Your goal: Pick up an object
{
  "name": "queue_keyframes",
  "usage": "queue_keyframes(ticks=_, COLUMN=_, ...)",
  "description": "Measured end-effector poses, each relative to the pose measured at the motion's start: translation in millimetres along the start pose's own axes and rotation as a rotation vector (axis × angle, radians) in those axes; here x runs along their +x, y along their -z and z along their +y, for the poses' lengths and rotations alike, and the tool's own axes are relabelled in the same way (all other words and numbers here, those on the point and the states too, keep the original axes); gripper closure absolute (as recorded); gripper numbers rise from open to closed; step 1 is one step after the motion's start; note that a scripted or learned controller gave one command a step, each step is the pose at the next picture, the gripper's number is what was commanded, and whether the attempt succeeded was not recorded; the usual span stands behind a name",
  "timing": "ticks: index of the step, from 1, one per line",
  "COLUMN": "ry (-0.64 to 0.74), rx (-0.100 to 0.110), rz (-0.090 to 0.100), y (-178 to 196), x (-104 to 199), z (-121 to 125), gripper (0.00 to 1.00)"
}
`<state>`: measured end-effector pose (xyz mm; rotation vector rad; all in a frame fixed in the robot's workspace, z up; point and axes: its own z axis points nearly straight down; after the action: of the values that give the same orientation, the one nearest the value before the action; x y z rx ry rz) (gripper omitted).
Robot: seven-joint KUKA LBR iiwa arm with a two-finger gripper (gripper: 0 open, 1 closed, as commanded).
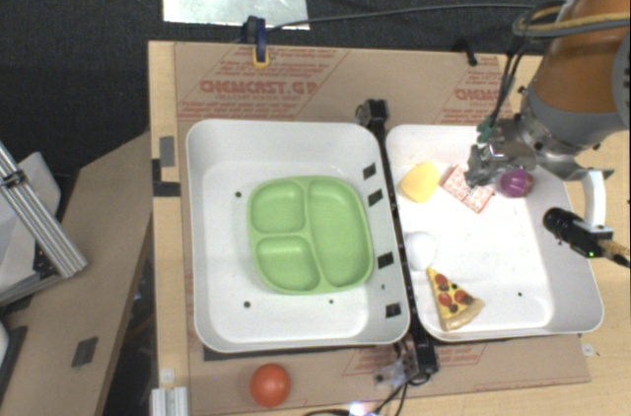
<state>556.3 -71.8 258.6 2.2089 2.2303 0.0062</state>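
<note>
End effector point(483, 160), finger state unclear, hovers beside a round purple object point(516, 180) and flat packet point(466, 190)

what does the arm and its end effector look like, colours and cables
The arm is a rounded grey body with a broad orange band above the wrist. Thin dark cables run down alongside it to the end effector, a small cluster of dark and silver metal parts.
</note>
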Motion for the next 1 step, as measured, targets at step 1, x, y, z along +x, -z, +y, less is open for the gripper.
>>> queue_keyframes(ticks=1, ry=0.000, rx=0.001, rz=0.000, y=-8.5, x=49.0, z=31.9, gripper=1.00)
